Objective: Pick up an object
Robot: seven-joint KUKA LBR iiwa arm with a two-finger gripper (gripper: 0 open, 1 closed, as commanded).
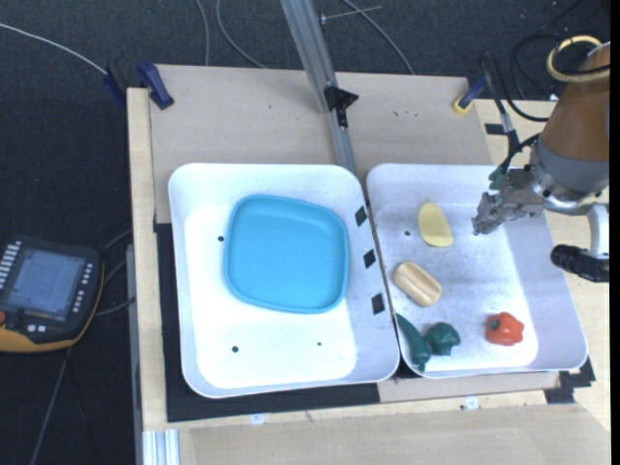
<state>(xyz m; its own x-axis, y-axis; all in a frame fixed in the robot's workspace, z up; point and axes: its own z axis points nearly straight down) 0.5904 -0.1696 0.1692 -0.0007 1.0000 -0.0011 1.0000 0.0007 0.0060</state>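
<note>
The claw (487, 217), whose state I cannot tell, hangs in the right bin (542, 260) just beside the yellow piece (435, 225), so it should centre over it before descending

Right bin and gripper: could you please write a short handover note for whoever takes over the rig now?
Gripper: above the right bin, near its upper right; nothing seen between its fingers.
Right bin holds: yellow piece just left of the gripper, tan bread roll below it, green item at the lower left corner, red pepper at lower right.
Left bin holds a blue plate.
Done: no object picked up yet.
Left: grasp one object and lift it; the yellow piece looks nearest.
</note>
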